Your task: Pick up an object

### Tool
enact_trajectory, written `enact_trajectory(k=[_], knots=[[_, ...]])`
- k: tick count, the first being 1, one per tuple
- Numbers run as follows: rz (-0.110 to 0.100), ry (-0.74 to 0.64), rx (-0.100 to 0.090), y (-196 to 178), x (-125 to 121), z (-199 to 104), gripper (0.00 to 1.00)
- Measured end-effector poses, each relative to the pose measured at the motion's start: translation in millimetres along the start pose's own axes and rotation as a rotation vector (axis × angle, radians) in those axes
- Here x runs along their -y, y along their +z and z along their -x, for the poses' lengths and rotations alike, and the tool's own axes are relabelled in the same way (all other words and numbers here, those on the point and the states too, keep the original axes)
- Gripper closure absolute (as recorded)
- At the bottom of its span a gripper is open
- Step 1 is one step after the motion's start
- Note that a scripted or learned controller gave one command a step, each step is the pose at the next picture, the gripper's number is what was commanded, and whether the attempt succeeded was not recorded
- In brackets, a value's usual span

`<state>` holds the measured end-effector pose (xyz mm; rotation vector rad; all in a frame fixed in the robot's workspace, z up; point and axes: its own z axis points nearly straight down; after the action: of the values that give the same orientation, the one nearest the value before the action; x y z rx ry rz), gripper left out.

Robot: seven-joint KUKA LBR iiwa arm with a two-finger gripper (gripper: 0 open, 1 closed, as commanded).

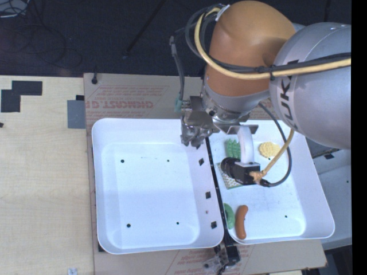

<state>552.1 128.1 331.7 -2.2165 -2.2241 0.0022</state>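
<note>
My gripper (193, 135) hangs over the top of the divider between the two bins, at the left bin's (96, 176) far right corner. Nothing shows in its grasp. The right bin (322, 211) holds the objects. A green ridged piece (232, 148) lies just right of the gripper, and a yellow corn-like piece (268, 149) sits further right. Near the front edge an orange-brown sausage (241, 221) rests beside a small green item (229, 214). A patterned flat piece (229, 180) is partly hidden under the wrist.
The big grey arm with its orange band (252, 44) covers the right bin's far part. A brown cardboard sheet (137, 96) lies beneath both bins. Pale wooden bench top (40, 182) stretches out to the left.
</note>
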Motion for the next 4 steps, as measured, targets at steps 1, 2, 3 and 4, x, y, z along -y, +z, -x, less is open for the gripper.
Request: enact_trajectory(k=[1, 2, 3, 4], knots=[[0.004, -0.006, -0.003, -59.8, 38.9, -73.4, 1.0], [-0.01, 0.006, 0.005, 6.0, 78.9, -32.1, 1.0], [0.001, 0.003, 0.0, -35.6, 76.0, -28.6, 1.0], [-0.012, 0.009, 0.005, 88.6, 77.9, 19.4, 1.0]])
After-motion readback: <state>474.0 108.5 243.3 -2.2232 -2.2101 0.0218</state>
